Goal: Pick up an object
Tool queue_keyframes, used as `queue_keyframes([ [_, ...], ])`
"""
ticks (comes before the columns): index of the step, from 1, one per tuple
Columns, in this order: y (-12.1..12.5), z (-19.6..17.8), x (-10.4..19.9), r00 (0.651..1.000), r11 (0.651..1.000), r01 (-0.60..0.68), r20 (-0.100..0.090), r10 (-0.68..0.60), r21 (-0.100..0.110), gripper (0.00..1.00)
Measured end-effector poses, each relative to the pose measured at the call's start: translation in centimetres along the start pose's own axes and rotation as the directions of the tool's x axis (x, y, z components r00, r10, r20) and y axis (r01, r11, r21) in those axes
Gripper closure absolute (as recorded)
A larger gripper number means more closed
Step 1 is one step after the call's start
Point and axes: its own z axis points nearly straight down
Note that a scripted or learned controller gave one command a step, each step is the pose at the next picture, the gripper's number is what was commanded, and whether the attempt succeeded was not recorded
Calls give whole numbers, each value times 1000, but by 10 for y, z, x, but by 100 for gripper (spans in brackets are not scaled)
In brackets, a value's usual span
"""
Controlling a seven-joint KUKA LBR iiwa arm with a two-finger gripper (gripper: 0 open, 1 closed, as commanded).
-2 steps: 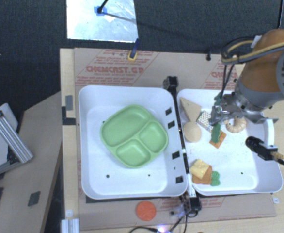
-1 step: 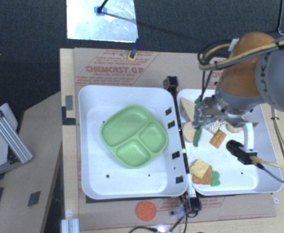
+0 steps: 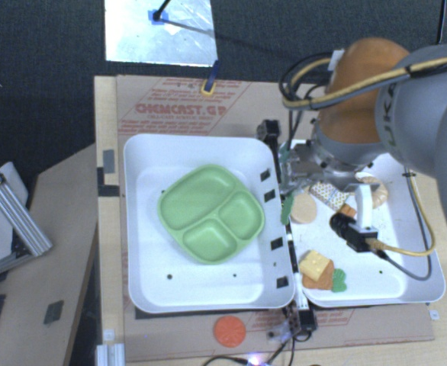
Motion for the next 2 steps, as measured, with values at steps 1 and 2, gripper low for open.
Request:
queue_keyframes([
  [1, 11, 7, 37, 1000, 1000, -3, 1, 3, 1, 100],
  [2, 4, 6, 23, 1000, 1000, -11, 3, 11, 3, 100],
])
